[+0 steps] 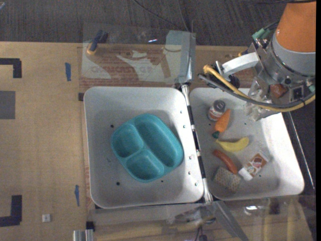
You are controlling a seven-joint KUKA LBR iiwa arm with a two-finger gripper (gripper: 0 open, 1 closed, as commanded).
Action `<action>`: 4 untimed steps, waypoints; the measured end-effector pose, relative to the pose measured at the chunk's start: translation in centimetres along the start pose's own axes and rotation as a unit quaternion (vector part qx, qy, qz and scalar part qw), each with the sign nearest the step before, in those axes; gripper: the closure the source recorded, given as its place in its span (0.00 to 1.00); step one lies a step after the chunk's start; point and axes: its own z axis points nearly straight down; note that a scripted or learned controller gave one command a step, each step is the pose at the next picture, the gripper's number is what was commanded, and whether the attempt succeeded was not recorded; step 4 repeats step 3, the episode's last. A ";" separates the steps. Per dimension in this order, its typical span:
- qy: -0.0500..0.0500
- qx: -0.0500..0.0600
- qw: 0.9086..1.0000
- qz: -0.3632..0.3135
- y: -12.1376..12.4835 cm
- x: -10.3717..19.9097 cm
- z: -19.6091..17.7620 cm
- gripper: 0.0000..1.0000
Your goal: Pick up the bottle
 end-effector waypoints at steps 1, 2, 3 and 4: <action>-0.003 0.002 0.982 -0.189 0.4 -1.8 -0.1 1.00; -0.003 0.002 0.983 -0.181 -9.8 3.6 10.7 1.00; -0.001 0.000 1.000 -0.019 -7.3 0.7 7.8 1.00; -0.001 0.000 1.000 -0.019 -7.3 0.7 7.8 1.00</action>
